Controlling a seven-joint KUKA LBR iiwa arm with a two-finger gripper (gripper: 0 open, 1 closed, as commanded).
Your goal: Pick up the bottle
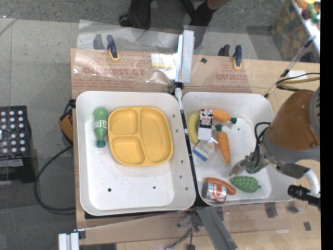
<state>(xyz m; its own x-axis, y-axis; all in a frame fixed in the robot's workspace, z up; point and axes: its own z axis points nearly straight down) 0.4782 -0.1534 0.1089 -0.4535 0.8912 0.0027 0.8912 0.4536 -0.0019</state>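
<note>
Green bottle [100, 125] lies in left bin [88, 191] just left of the yellow tray [140, 135], well apart from gripper [248, 165], which sits low over right bin [263, 108] near green toy [245, 183]; jaw state unclear.

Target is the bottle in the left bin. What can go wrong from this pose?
1. The end effector sits low in the right bin, beside the green toy and the carrots; lifting out may drag or knock them.
2. The green bottle lies on its side in the left bin, between the bin wall and the yellow divided plate, so there is likely little room for the fingers and it may roll.
</note>
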